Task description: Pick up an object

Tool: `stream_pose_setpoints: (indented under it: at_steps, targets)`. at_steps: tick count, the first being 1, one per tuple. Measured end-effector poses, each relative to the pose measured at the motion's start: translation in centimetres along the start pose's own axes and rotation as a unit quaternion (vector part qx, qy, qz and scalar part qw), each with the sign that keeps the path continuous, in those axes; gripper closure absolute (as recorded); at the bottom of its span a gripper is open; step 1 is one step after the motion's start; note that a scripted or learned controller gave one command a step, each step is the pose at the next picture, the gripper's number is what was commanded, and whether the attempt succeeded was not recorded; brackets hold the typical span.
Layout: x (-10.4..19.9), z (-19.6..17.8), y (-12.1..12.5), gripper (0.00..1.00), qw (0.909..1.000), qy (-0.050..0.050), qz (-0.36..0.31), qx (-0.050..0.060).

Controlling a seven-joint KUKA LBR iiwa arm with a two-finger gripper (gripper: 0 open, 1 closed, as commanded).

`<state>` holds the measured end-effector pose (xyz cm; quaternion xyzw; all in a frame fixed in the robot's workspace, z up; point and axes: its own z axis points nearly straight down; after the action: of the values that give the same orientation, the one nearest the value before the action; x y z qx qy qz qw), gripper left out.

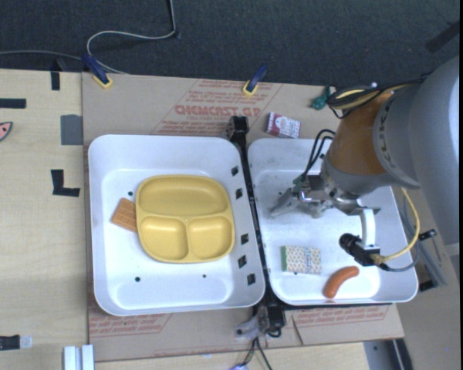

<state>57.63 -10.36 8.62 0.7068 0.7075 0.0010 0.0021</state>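
My gripper (297,205) hangs low over the upper left part of the right bin (393,287), open, with nothing between its fingers. A green and white patterned packet (302,259) lies on the bin floor a little below the gripper. An orange sausage (341,281) rests near the bin's front edge, to the right of the packet. In the left bin (108,284) sits a yellow divided plate (187,216), with a brown cracker (124,215) tucked at its left side.
The grey arm with its orange band (363,141) covers the right bin's upper right. A black and yellow cable (370,251) loops down beside the sausage. A small red and white pack (282,125) lies on the cardboard behind the bins.
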Motion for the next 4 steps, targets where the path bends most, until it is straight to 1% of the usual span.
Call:
stream_pose_setpoints:
  at_steps: [1,2,3,4]
  targets:
    - [0.2,0.0,-4.2,0.00,1.0000,0.000,0.000,-0.001]
    - [-0.5,0.0,1.6,0.00,1.0000,0.000,0.000,0.000]
    - [0.8,0.0,-2.9,0.00,1.0000,0.000,0.001,0.000]
    - [0.9,0.0,-8.2,0.00,1.0000,0.000,0.000,0.000]
